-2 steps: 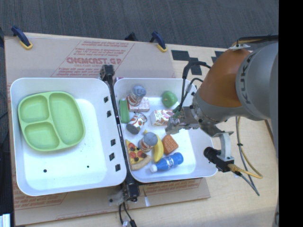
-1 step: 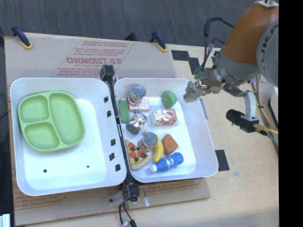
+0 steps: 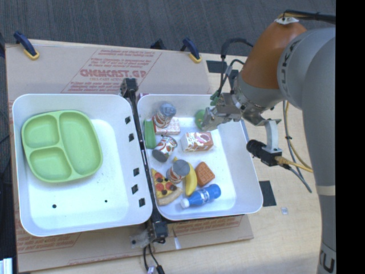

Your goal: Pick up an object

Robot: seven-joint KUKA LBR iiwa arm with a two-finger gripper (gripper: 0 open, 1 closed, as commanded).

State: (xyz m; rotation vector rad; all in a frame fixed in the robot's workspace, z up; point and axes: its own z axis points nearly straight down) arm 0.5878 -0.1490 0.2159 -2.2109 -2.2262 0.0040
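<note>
Carpet [image 3: 114,7], dark grey, fills the room behind a pale wooden surface [image 3: 285,221]. On the surface lies a brown cardboard sheet [image 3: 114,70] with red printing, held by three blue clamps [image 3: 27,44] along its far edge. The grey arm [image 3: 311,67] with its orange band enters from the right.

Two shallow white bins sit side by side on the cardboard, touching along a black hinge strip. The left bin [image 3: 74,204] holds one thing: a light green divided plate [image 3: 61,146] with three compartments, lying in the far left part.

The right bin [image 3: 242,181] holds a cluster of small toy foods. Counted: one blue bottle [image 3: 201,197] near the front, one pizza slice [image 3: 163,188] beside it, one yellow banana [image 3: 191,180], one orange-brown waffle-like piece [image 3: 204,173], one red and white carton [image 3: 197,141], two small cans [image 3: 166,114], one green piece [image 3: 149,133] against the left wall, and one grey round piece [image 3: 180,168]. Others are too small to name.

The gripper [image 3: 206,120] hangs over the right bin's far right corner, just beside a round green object [image 3: 201,117]. Whether the jaws are released or clenched, I cannot tell.
</note>
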